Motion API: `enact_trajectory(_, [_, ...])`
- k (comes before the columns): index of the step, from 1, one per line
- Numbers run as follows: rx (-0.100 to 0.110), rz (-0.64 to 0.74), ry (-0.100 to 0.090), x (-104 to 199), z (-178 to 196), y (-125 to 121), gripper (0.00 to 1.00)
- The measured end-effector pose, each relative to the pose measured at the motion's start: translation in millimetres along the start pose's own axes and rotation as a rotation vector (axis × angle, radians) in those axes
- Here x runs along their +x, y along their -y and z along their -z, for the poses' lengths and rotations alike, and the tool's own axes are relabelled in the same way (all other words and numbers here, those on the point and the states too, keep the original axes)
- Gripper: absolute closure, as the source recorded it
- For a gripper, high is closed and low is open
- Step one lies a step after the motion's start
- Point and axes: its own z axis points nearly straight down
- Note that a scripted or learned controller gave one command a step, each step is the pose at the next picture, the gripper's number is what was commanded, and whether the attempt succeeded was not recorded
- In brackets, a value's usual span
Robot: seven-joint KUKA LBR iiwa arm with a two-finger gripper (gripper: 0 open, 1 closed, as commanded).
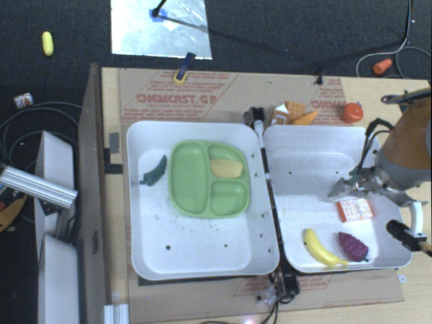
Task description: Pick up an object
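Your tool (pixel 345 189) hangs low in the shallow white plastic right bin (pixel 317 147), its metal tip just above a small flat orange-and-white packet (pixel 355 210) lying almost directly under it; you cannot tell from this angle whether the tool is released or clenched, and nothing shows gripped in it. Just past the packet, toward the bin's near edge, sit a knobbly dark purple bunch of toy grapes (pixel 353 246) and, beside it, a smooth curved yellow plastic banana (pixel 322 248). Well away from the tool, across the divide, the matching left white bin (pixel 196 255) holds a glossy green three-compartment plate (pixel 208 179) with a pale yellow rounded lump (pixel 226 168) in its upper right compartment, and a slim dark green pepper-like piece (pixel 154 170) just beyond the plate's far side. The grey arm (pixel 405 147) reaches in from the right over the bin's rim, wrist bent downward above the brown cardboard-covered counter (pixel 202 93).
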Motion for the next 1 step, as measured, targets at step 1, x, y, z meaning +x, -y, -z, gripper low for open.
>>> enact_trajectory(1, [0.016,-0.002,-0.01,21.7,16.4,34.2,0.0])
